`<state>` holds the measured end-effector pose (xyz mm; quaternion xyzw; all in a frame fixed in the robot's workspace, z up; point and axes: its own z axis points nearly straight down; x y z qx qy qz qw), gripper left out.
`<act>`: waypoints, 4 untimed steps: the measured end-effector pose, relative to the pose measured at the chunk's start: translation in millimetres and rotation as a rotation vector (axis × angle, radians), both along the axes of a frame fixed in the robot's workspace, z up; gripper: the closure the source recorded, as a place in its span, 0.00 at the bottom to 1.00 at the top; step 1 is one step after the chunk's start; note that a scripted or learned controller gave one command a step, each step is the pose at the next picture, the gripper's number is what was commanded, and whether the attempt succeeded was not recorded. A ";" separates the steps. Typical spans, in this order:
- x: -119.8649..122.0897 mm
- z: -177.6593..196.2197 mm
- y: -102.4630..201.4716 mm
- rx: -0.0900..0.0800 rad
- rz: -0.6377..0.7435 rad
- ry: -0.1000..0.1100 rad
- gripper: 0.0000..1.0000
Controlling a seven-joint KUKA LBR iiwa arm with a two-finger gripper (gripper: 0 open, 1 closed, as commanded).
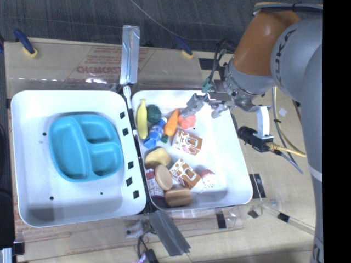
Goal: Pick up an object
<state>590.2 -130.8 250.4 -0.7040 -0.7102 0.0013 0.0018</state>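
Observation:
The right bin (233,158) holds a heap of toy food. Along its left side lie a yellow banana (142,119), a dark green piece (154,114), an orange carrot (171,123) and a blue bottle (155,135). A pink-red piece (187,121) sits beside the carrot, with a brown-and-white packet (187,142) below it. My gripper (205,108) hovers over the bin's upper middle, just right of the carrot and the pink-red piece. It is open with nothing between its fingers (193,104).
More food lies at the bin's front: a yellowish lump (158,158), a bread roll (163,177), a second packet (185,174), a brown loaf (178,197). The left bin (27,163) holds a blue compartment tray (86,146). White floor shows on the right bin's right side.

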 end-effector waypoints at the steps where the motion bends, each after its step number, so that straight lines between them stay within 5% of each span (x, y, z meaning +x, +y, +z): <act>1: 51.2 -111.5 3.4 0.003 0.217 0.007 0.00; 2: 39.7 -137.0 24.4 -0.003 0.187 -0.031 0.00; 3: 24.1 -157.7 35.9 0.000 -0.229 -0.002 0.00; 4: 23.5 -148.9 36.5 0.002 -0.225 0.003 1.00</act>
